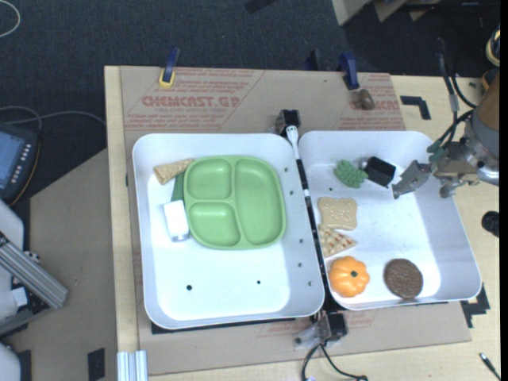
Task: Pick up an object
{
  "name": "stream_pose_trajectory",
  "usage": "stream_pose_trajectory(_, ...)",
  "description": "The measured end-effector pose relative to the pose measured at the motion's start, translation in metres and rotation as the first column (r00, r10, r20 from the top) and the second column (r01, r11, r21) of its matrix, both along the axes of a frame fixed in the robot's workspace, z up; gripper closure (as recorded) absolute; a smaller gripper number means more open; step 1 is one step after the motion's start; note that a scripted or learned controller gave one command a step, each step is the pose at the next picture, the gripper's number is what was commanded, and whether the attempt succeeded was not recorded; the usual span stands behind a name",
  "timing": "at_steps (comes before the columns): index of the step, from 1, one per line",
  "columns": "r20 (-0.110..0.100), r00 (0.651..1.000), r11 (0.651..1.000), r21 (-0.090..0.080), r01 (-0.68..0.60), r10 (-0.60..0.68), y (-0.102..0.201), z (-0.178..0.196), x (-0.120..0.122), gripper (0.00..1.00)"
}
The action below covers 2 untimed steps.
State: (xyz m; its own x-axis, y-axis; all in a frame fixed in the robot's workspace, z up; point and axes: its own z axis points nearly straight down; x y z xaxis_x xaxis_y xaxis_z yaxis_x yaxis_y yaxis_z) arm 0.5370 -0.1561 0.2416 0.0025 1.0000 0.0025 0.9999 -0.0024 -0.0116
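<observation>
My gripper (427, 182) hangs over the right side of the right bin (444, 236), open, with nothing between its fingers. One finger (406, 181) points left toward a small black block (380, 171) that lies a short way from it. Beside the block is a green knobbly toy (348, 173). Further forward in the same bin lie a square tan cracker (337, 211), a waffle piece (336, 242), an orange pumpkin (349, 276) and a round brown cookie (403, 278).
The left bin (222, 292) holds a green divided plate (234, 201), a tan triangular piece (171, 170) and a small white object (175, 219). Clamps (167, 68) sit at the bench's back edge. Cables trail at the right.
</observation>
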Motion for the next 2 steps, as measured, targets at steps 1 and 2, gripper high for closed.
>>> stream_pose_trajectory(1, 0.011, 1.000, 1.000, -0.002, -0.002, 0.002, 0.000, 0.006, 0.002, 0.00)
stream_pose_trajectory(2, 0.006, 1.000, 1.000, -0.001, -0.002, 0.002, 0.000, -0.037, 0.000, 0.00)
